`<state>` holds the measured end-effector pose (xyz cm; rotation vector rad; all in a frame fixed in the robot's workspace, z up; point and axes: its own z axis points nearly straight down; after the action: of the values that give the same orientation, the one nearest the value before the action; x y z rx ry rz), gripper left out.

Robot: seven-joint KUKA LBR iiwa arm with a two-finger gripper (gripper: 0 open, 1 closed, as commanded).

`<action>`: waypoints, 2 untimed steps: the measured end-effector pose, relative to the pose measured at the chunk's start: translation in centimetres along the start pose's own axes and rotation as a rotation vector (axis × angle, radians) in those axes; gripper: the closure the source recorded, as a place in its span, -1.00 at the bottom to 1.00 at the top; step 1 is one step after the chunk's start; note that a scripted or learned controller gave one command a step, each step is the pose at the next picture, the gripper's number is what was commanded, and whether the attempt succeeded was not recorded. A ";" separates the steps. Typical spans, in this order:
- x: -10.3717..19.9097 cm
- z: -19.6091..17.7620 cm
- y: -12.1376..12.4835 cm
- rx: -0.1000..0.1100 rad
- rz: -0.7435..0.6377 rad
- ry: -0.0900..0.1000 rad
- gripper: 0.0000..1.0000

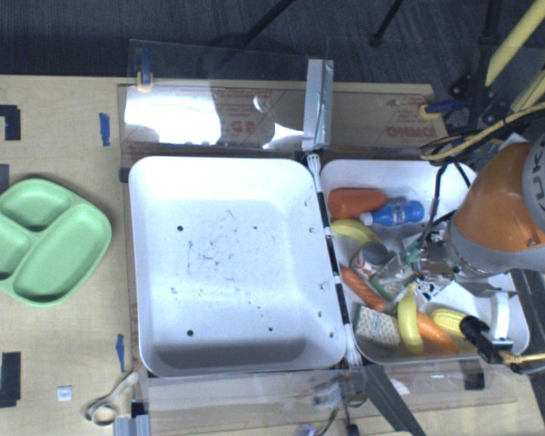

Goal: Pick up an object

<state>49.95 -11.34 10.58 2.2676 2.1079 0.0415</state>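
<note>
Starting at the near rim of the right bin (518, 339), the clutter was thick: a speckled sponge-like block (374, 325), a yellow banana-shaped piece (407, 316) and an orange carrot (433, 331) lay pressed together, touching. Just beyond them the tool (425, 266) sat low in the pile, with the arm (500, 216) looming over it from the right. Whether the tool was wide, narrow or closed on anything, I couldn't tell, because the wrist and the jumble hid it.

Every candidate for the pick was in that one bin. A second carrot (361, 289) and a grey can (375, 257) lay just beside the tool. Farther back were another banana (352, 232), a blue bottle (395, 213) and an orange piece (356, 201) by the far wall.

That crowding looked like the trouble — with things touching on all sides, a close could have caught two at once, or clipped only the edge of a rounded piece and squeezed it out sideways. The can and bottle looked likely to roll if nudged. A push down onto the heap could have wedged things instead of gripping them. A lift with nothing held seemed a real possibility.

The left bin (163, 184) sat alongside, and a green plate (41, 239) rested on the desk (54, 116), well apart.
</note>
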 end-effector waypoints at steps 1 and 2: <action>-0.8 0.0 -0.4 0.000 -0.067 0.008 -1.00; -1.6 -1.5 0.1 -0.019 -0.057 -0.006 1.00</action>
<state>49.84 -12.90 12.10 2.1931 2.1592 0.0524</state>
